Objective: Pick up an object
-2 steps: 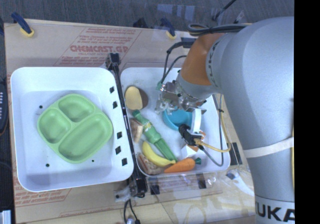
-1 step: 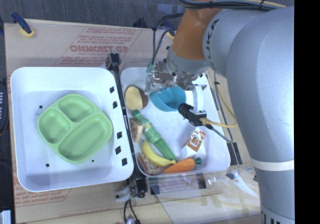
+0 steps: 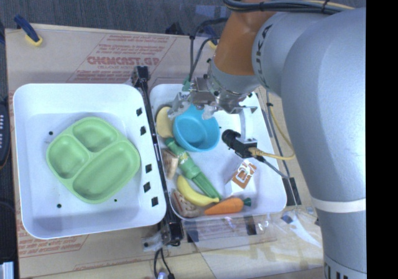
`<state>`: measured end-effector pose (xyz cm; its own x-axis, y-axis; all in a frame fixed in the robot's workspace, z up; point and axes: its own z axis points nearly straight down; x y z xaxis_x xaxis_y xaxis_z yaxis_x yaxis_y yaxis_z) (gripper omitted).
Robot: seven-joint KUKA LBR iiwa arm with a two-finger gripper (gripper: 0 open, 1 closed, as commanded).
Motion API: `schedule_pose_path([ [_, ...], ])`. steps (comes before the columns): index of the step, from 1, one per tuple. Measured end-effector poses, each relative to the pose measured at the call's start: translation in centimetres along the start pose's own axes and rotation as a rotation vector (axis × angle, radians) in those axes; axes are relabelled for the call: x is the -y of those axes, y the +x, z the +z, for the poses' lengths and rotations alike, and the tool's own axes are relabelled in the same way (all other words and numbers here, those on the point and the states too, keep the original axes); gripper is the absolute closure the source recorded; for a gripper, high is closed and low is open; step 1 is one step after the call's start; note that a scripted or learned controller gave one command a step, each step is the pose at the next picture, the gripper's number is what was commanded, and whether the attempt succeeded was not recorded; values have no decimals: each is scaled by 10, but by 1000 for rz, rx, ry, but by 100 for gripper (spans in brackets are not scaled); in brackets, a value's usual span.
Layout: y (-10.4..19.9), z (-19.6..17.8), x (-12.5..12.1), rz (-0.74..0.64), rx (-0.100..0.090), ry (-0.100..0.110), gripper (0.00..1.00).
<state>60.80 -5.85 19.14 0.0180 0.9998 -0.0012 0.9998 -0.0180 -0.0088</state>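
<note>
Within the right bin [image 3: 273,192] lie a blue cup [image 3: 195,131], banana [image 3: 194,192] and carrot [image 3: 225,205]; tool [image 3: 200,102] state unclear.

Plate [image 3: 93,158] in left bin [image 3: 28,147]; cup [image 3: 195,130] in right bin [image 3: 270,178].

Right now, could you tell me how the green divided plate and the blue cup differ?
The green divided plate is flat, wide and split into three compartments; the blue cup is deep, small and undivided. The plate lies alone in the left bin; the cup sits among toy foods in the right bin, right under the gripper. The plate lies level, whereas the cup looks tilted. Both seem to be plain plastic tableware.
</note>
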Motion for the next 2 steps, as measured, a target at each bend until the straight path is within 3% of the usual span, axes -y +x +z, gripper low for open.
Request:
schedule_pose_path([
  [1,-40,101,38,233,-1,4,0],
  [2,-41,88,36,222,3,3,100],
])
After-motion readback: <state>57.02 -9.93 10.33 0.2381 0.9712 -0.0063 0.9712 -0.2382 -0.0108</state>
